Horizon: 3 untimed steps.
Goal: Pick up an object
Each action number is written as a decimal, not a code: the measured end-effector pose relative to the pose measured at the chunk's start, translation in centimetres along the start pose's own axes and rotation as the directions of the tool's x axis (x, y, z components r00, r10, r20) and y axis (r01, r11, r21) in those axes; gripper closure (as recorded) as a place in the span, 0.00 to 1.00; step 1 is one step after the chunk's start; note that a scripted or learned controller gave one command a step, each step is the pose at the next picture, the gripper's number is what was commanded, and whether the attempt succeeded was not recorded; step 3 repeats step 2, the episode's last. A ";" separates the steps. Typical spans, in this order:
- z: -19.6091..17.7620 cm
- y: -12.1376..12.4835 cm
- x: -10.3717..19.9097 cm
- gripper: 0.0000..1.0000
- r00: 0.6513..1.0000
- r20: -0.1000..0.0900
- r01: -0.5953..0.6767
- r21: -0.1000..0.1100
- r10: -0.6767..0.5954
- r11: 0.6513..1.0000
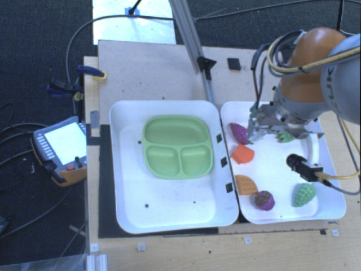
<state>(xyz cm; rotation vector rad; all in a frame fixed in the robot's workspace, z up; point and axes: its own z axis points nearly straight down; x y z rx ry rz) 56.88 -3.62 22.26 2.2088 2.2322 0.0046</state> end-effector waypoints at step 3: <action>0.0 3.0 9.8 1.00 1.000 0.000 -0.001 0.001 0.001 1.000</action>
